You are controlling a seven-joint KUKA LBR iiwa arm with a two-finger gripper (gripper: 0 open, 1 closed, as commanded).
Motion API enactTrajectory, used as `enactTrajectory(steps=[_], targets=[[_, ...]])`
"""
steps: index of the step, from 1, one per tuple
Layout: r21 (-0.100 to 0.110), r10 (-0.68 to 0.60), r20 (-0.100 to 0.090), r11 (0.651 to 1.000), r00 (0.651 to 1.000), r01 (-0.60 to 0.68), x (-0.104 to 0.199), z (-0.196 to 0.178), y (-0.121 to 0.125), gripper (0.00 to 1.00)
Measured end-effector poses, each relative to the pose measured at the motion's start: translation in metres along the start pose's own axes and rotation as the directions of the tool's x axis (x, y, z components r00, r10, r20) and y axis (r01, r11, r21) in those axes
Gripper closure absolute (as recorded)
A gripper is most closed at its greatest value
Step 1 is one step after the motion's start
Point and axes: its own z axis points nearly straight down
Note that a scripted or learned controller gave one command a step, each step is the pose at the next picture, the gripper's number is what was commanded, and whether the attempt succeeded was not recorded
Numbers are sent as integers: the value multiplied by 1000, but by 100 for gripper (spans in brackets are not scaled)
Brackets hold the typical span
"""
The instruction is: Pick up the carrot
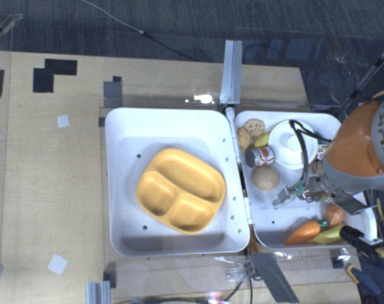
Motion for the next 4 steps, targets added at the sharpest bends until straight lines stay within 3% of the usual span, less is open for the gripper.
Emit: enactTrajectory(steps=[1,2,3,4], targets=[[1,117,0,993,993,-117,-16,4,-4,0],[2,418,-1,908,908,-418,8,-7,2,0],[5,447,0,894,894,-447,3,10,-1,0],[4,519,0,855,855,-519,-6,15,-2,0]])
